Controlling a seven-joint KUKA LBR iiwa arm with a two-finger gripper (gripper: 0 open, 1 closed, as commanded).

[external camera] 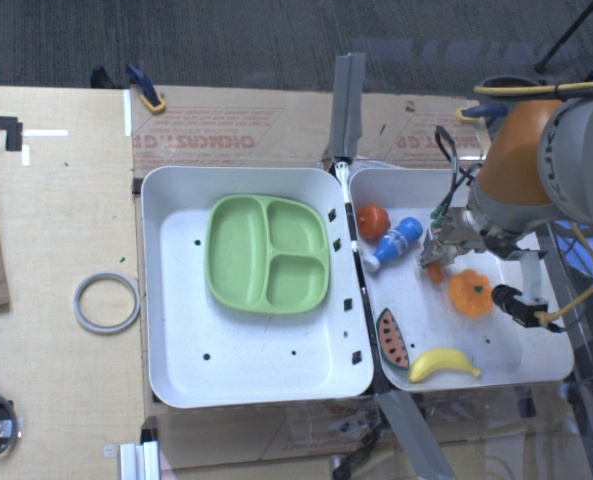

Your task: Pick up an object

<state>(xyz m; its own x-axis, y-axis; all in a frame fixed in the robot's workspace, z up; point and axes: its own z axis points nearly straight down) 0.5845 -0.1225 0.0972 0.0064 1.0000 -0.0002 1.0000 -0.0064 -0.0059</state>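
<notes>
Though I cannot tell my claw's (438,258) gape, the pepper (470,293) just beside looks light, slick; grip its middle.

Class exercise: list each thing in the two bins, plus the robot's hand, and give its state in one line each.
Green plate: flat in the left bin, nothing on it.
Tomato: resting in the right bin.
Blue bottle: lying on its side.
Orange pepper: sitting free.
Watermelon slice: lying flat.
Banana: lying flat.
Hand: low over the right bin.
</notes>
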